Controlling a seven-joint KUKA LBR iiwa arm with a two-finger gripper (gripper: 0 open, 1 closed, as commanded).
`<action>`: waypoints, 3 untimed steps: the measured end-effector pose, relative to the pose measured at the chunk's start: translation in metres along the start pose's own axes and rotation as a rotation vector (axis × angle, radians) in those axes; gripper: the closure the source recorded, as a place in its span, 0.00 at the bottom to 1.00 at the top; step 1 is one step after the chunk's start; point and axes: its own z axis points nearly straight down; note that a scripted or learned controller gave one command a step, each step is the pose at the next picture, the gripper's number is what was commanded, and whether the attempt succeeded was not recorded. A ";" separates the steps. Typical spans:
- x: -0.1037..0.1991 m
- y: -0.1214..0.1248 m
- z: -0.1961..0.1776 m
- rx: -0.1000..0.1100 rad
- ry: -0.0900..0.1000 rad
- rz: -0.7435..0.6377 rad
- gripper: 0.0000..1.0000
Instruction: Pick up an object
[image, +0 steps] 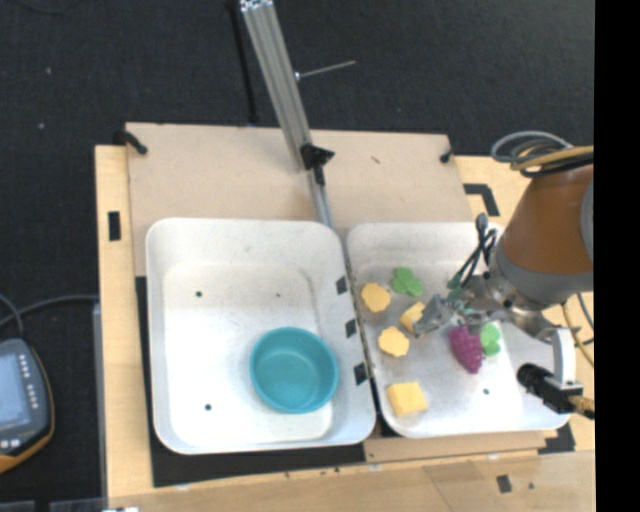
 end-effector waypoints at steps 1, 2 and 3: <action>0.000 0.000 0.000 -0.001 0.000 0.002 0.00; 0.003 -0.009 0.050 0.006 -0.001 0.003 0.00; 0.002 -0.010 0.103 0.006 -0.001 0.003 0.00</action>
